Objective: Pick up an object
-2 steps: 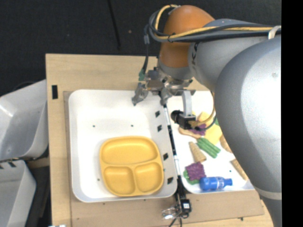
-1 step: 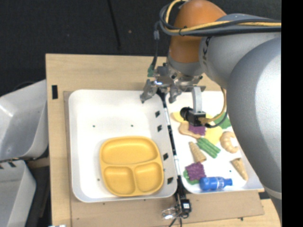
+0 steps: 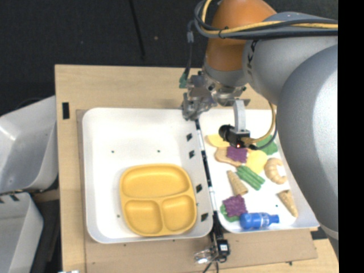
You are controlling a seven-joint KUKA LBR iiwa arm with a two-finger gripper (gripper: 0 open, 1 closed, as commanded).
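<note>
My gripper (image 3: 194, 106) hangs over the back end of the divider between the two bins, under the orange wrist band (image 3: 230, 24). Nothing can be seen held in it. The right bin (image 3: 307, 219) holds several toy foods: purple grapes (image 3: 234, 206), a blue bottle (image 3: 259, 220), green pods (image 3: 251, 177), a bread roll (image 3: 277, 170), two cones (image 3: 235, 182) (image 3: 288, 203), a magenta block (image 3: 237, 153) and a yellow piece (image 3: 215, 141). All of these lie in front of and to the right of the gripper.
A yellow three-compartment tray (image 3: 156, 199) lies in the front half of the left bin (image 3: 96, 152). The grey arm covers the right bin's back right corner. A black cable with a dark connector (image 3: 228, 133) dangles over the toys.
</note>
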